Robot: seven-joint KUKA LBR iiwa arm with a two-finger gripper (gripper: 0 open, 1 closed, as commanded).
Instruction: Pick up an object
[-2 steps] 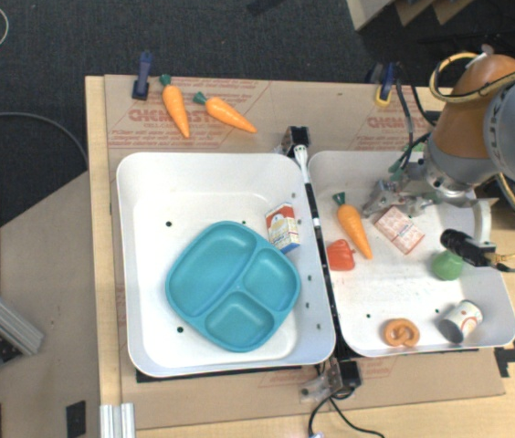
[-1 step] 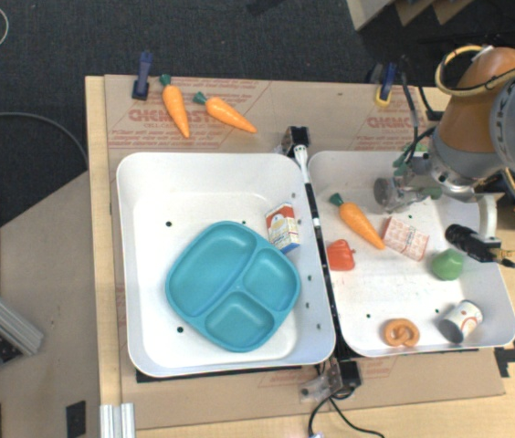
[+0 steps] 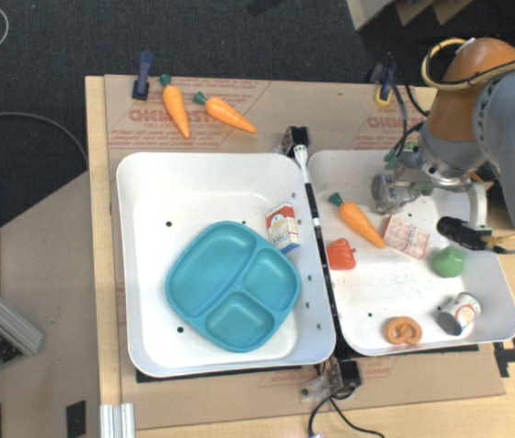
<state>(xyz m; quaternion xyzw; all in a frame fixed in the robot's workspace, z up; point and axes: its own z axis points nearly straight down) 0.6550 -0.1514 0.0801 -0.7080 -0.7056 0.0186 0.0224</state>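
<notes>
Dark carpet surrounds a cardboard-covered tabletop (image 3: 111, 245) carrying two shallow white bins. Nearest the camera in the right bin (image 3: 504, 322) lie a pretzel (image 3: 404, 330) and a small can (image 3: 459, 313); beyond them sit a green ball (image 3: 448, 262), a red pepper (image 3: 341, 255) and a pink packet (image 3: 407, 236). A teal divided plate (image 3: 232, 285) fills much of the left bin (image 3: 134, 245), with a small carton (image 3: 282, 227) at its far edge. Farther in, the hand (image 3: 391, 192) hangs low over the right bin, just beside a carrot (image 3: 360, 221) whose long axis runs diagonally, green top toward the bins' far side. Whether the hand is open or clenched cannot be told. Nothing appears lifted, so the pickup seems not yet made. Two more carrots (image 3: 201, 110) lie beyond the bins.
</notes>
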